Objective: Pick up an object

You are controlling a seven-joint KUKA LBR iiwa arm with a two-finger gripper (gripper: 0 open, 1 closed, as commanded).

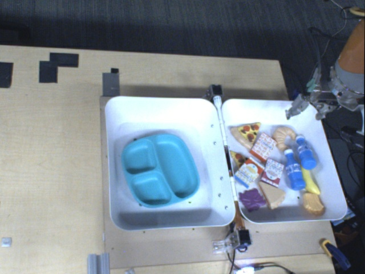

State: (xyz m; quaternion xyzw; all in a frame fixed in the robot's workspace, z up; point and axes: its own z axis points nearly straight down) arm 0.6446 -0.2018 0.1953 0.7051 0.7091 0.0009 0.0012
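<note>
We see toy food (274,167) crowding the right bin (333,170); the gripper (306,107) hangs above its far edge, jaws apart, holding nothing.

I see a dark ribbed floor (171,10) running past the far side of the gripper (307,108) and well off to its left. A light wooden bench top (51,164) spreads left of the gripper and nearer to the camera. Black tape patches (57,66) lie on it, far left of the gripper near the bench's far edge. Thin cables (322,44) cross the floor just beyond the gripper. The light is even, and shadows are soft.
</note>
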